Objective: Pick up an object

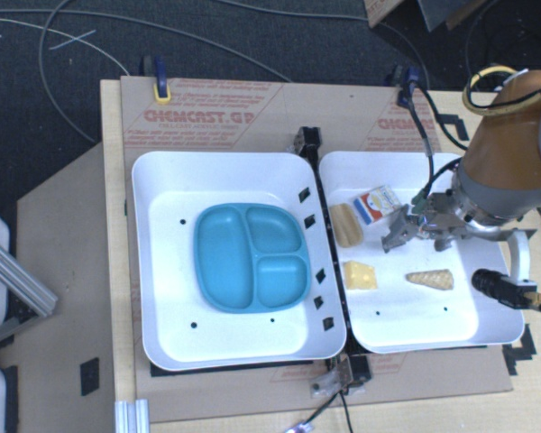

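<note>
My gripper [402, 232] hangs low over the middle of the right bin [406, 332], on the grey arm with its orange band [509, 138] reaching in from the right. Just left of the gripper and a little farther back lies a white packet with red and blue print [376, 204]. A tan bread-like piece [345, 225] lies near the bin's left wall. In front of it sits a yellow block [360, 276]. A beige cone-shaped piece [431, 280] lies below the gripper, toward the front. Nothing shows held in the gripper.
The left bin [162, 323] holds a blue divided plate [252, 256]. A black divider with clips [317, 233] runs between the bins. Cables [424, 129] trail across the bench at the back right, and a black fitting [496, 284] sits at the right bin's right edge.
</note>
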Controlling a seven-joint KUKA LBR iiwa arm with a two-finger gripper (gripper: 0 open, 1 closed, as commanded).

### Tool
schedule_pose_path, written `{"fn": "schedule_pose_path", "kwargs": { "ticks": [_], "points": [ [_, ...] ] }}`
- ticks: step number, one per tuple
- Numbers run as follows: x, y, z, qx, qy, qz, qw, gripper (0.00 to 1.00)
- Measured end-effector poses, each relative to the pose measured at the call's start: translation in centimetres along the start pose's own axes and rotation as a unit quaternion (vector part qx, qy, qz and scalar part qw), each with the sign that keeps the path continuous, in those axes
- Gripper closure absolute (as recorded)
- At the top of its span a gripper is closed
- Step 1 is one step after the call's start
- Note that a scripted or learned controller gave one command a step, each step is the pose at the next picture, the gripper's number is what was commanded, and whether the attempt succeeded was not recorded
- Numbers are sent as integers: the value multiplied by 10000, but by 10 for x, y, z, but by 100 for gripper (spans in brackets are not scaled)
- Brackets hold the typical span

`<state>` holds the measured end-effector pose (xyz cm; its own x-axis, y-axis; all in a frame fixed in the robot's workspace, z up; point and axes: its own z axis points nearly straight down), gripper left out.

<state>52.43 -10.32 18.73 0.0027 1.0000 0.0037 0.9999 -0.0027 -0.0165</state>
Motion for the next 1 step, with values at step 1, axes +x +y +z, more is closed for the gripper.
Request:
{"fn": "schedule_pose_path", "kwargs": {
  "ticks": [1],
  "points": [
    [0, 3, -7, -71, -9, -15, 10000, 0]
  ]
}}
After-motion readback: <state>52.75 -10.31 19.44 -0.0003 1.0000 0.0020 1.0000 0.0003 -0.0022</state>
